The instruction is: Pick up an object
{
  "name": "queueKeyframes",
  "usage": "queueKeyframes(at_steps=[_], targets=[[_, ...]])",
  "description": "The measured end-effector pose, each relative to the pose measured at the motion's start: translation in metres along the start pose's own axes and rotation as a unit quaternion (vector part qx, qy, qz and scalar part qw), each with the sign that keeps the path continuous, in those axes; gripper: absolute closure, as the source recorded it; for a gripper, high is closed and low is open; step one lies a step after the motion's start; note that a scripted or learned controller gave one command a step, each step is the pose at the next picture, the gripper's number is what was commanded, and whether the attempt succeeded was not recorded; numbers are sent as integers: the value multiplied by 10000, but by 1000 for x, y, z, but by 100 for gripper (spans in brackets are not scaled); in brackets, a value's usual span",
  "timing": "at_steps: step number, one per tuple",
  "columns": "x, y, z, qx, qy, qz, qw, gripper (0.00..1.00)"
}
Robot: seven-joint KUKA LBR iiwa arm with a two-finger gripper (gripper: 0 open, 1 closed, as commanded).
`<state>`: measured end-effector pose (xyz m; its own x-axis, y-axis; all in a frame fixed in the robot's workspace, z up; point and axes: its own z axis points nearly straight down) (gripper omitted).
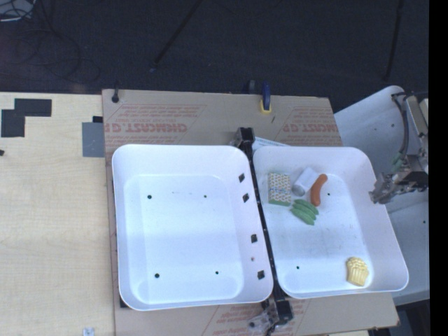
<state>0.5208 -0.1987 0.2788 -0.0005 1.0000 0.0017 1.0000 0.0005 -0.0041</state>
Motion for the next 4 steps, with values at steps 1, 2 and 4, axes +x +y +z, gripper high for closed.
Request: queueKeyframes(at_steps=[1,2,4], targets=[[-15,-48,63,28,7,14,10000,100],[3,17,-37,-77,-26,-27,10000,100],[-16,8,-30,-24,-21,5,10000,100]])
